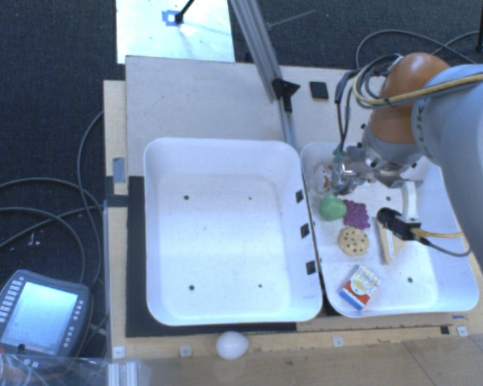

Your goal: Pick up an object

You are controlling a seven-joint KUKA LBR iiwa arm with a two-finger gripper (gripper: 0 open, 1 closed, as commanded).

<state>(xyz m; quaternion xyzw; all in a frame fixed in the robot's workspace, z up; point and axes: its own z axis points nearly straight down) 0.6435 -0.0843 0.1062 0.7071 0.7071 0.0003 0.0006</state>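
Beside one green ball [332,207], end effector [338,179] state cannot be told.

White bins [217,155], green ball [332,207] — purple toy [357,213], tan speckled cookie [353,241]

No text, label or number is legible on anything here.

You see two white bins [225,159] that look like smooth, shiny plastic. The bench [193,95] under them looks like pale, matt wood. The floor [40,71] looks like dark, rough carpet. The arm [459,111] has a smooth grey shell with a shiny orange band [406,75]. The round cookie [353,240] looks bumpy and dull.
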